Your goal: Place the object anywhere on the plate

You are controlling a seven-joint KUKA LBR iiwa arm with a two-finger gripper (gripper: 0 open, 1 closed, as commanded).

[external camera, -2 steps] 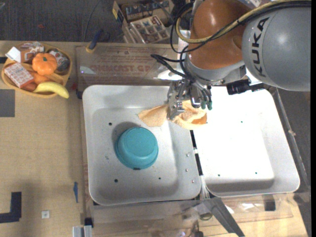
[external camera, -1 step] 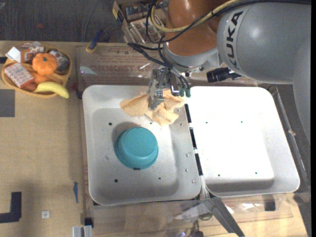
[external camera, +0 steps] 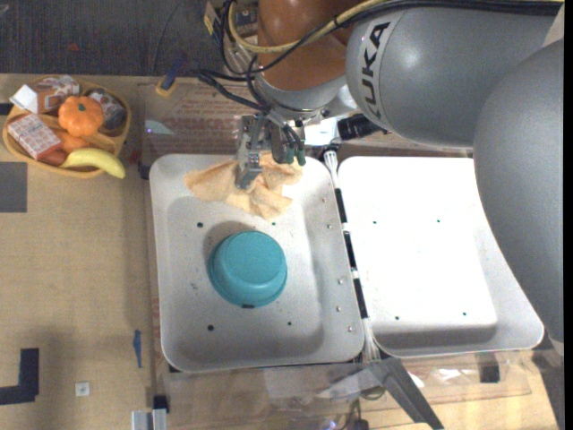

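A teal plate [external camera: 248, 268] lies in the middle of the left bin [external camera: 179, 330]. A crumpled tan cloth [external camera: 260, 195] lies against the far wall of that bin, beyond the plate. My gripper [external camera: 268, 157] hangs over the cloth's far part, open, with its fingers apart. The left finger [external camera: 246, 167] reaches down to the cloth, and the right one sits near the cloth's right corner. The cloth lies flat on the bin floor, not lifted.
The right bin [external camera: 421, 258] lies beside the left one, with the arm's big grey links [external camera: 466, 52] over its far and right side. A basket [external camera: 115, 134] with a banana, an orange and small boxes stands on the bench at far left.
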